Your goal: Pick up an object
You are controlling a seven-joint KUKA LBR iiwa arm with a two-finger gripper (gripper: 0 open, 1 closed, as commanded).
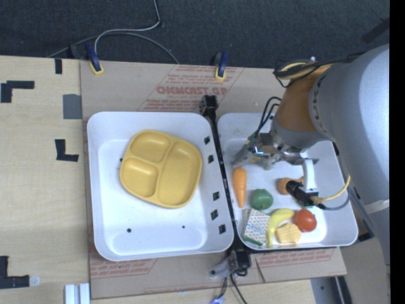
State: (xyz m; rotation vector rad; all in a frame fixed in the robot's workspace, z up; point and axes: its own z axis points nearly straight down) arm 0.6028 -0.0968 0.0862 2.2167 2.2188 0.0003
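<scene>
1. My gripper point(258, 152) hangs over the right bin's point(342, 236) upper left; I cannot tell its state.
2. Nothing is picked yet; the carrot point(240, 186) lies just below.
3. Next, I judge: descend onto the carrot, then close.

The arm point(357, 100) is bulky, smooth pale grey, with an orange band point(297, 109) above the wrist, thin black and yellow cables looping around it toward four o'clock.
</scene>
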